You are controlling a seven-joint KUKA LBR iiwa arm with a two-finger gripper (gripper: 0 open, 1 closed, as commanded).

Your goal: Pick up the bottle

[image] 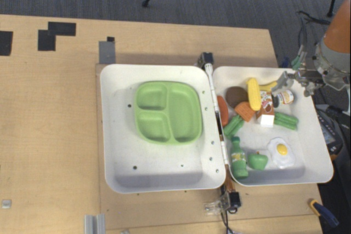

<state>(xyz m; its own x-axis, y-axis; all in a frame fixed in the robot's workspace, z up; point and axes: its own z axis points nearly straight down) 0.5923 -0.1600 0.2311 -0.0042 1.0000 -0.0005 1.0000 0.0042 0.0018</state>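
1. Bottle (pixel 238 157), green, lies in the right bin (pixel 312 170) near its front-left corner, beside a green pepper (pixel 257 160).
2. Gripper (pixel 299 84) hovers at the bin's far right edge, well apart from it; whether the jaws are wide or narrow, I cannot tell.
3. Nothing is lifted yet: approach, grasp and lift all remain.

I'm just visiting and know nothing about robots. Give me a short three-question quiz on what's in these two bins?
1. True or false: the green bottle lies in the left bin.
2. What sits in the left bin?
A. a fried egg
B. a green divided plate
C. a banana
3. Fill in: the pincer hovers over the right bin's ____ edge.

Key
1. False; it lies in the right bin.
2. B, the green divided plate.
3. Far.
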